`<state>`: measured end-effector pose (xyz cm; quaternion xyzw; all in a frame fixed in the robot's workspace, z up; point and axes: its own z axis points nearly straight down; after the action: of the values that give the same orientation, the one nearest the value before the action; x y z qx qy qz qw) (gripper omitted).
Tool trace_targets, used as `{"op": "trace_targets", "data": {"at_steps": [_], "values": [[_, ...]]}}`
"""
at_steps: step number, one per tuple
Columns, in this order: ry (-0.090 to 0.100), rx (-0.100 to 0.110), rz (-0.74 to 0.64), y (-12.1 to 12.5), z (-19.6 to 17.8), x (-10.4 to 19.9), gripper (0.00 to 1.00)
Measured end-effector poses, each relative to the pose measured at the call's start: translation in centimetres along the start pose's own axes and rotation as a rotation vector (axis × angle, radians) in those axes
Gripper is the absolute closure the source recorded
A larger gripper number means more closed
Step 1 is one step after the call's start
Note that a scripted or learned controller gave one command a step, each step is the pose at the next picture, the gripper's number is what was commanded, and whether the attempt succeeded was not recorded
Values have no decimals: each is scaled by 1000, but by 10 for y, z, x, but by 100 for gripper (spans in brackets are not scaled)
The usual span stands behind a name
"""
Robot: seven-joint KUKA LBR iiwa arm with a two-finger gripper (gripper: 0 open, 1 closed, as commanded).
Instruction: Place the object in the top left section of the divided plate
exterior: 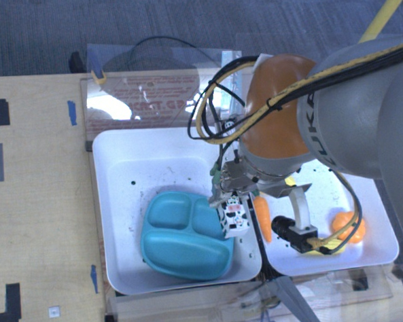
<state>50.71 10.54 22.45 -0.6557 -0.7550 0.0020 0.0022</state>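
Though wrist hides much, gripper (pixel 233 216) over divided plate (pixel 186 239) — grasp unclear.

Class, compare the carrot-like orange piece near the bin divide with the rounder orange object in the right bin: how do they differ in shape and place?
The carrot-like orange piece is long and thin; the rounder orange object is short and plump. The carrot-like piece lies by the divide, beside the gripper; the rounder one sits towards the right bin's far side, partly behind a cable. Both are orange and lie in that bin.
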Motion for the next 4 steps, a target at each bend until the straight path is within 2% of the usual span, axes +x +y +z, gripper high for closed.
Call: {"op": "trace_targets", "data": {"at_steps": [1,2,3,4], "values": [[1,-7,530,39,-78,11,100],[2,-7,666,96,-136,66,100],[2,-5,1101,144,-119,89,100],[7,-7,1509,129,-134,103,100]]}}
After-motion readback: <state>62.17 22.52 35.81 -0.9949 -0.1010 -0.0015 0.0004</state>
